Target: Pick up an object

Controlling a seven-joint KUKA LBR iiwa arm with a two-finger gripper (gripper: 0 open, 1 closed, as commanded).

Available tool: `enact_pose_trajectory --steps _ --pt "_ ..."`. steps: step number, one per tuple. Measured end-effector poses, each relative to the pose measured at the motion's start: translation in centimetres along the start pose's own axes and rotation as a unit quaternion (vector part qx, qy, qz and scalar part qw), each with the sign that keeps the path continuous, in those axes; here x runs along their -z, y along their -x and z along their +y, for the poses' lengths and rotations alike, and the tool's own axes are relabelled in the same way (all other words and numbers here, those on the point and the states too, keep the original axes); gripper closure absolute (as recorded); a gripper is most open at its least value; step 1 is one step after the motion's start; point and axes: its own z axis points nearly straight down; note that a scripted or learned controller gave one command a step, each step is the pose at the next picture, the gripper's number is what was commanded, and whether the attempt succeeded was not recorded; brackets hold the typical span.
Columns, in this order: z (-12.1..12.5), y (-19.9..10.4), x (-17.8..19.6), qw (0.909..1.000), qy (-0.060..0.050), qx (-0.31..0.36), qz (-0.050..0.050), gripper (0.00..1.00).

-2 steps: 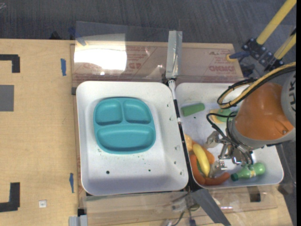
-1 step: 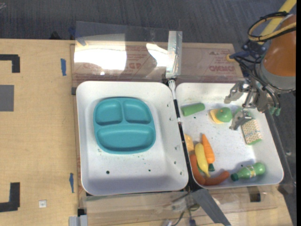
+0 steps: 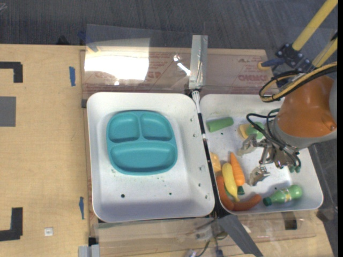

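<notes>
The plywood tabletop (image 3: 37,159) carries a left bin (image 3: 107,197) holding a teal divided plate (image 3: 142,142) and, beside it, a right bin (image 3: 313,194) of toy food. Right of that plate, the jaws (image 3: 260,162) hang spread over bare bin floor, grasping nothing, beside the banana (image 3: 229,178). The arm's orange band (image 3: 305,111) hides part of the right bin.

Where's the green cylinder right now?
In the camera view, the green cylinder lies near the top-left corner of the right bin, close to the divider, up-left of the gripper.
</notes>
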Motion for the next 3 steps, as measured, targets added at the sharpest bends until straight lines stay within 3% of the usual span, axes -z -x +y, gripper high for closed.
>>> enact_pose_trajectory --steps 1,2,3 --pt "3.7 0.4 -0.3 0.9999 -0.001 -0.016 -0.004 0.0" --pt "-0.6 9.6 14.1 0.9952 -0.002 0.097 -0.005 0.0" --pt "3.0 12.4 0.5 0.9929 0.004 0.119 0.008 0.0"
